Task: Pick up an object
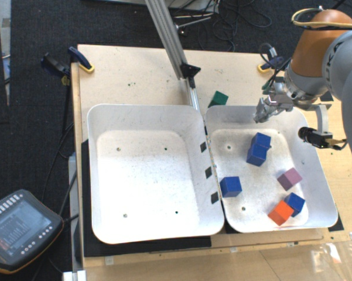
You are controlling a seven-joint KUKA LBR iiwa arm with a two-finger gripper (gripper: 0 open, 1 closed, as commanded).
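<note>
Hovering above the far rim of the right bin, the jaws hung at the end of the grey arm with nothing visible between them; whether they were parted or closed could not be told at this size.

The nearest candidate was the tall blue block, which lay at about six o'clock from the jaws, near them but clearly apart, on the bin floor. It looked like two cubes stacked or a block tipped on its side, with its long axis running roughly twelve to six and leaning slightly toward one o'clock; which of these it was could not be settled. By my reading, the coming move turned on that offset: the jaws needed to travel toward six o'clock and descend.

Farther out, a blue cube sat at seven o'clock, near the bin's left wall. A purple cube lay at five o'clock, and beyond it an orange cube touched a second small blue cube close to the near rim.

A green block rested on the bench at ten o'clock, outside both bins. The left bin stood well apart at eight o'clock.
</note>
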